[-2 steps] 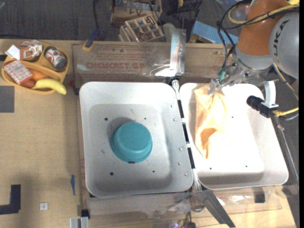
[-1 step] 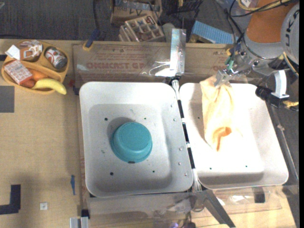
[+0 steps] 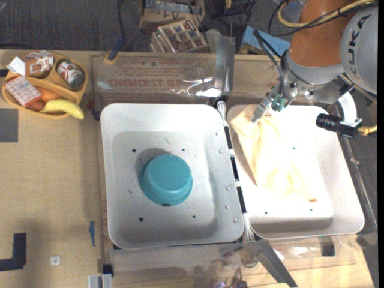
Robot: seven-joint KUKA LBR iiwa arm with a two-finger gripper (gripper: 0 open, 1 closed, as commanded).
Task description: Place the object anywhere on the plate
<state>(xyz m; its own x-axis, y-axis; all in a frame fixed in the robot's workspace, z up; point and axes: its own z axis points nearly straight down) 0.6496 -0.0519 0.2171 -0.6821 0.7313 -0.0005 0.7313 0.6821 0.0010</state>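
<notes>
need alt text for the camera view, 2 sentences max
A grey and orange arm reaches from the right, its gripper at the back-left corner of the right bin, over a pale yellowish cloth-like thing. The left bin holds a teal plate, lying apart from the gripper.

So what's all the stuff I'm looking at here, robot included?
Bins: two, white, side by side on the bench, left bin, right bin.
Plate: one, teal, round, in the left bin.
Cloth: one, pale yellow, crumpled, in the right bin's near-left part.
Tray of toy food: one, orange, with a banana, far left of the bench.
Arm: one, grey with orange band, reaching in from the right.
Gripper: one, above the cloth's top corner.
</notes>
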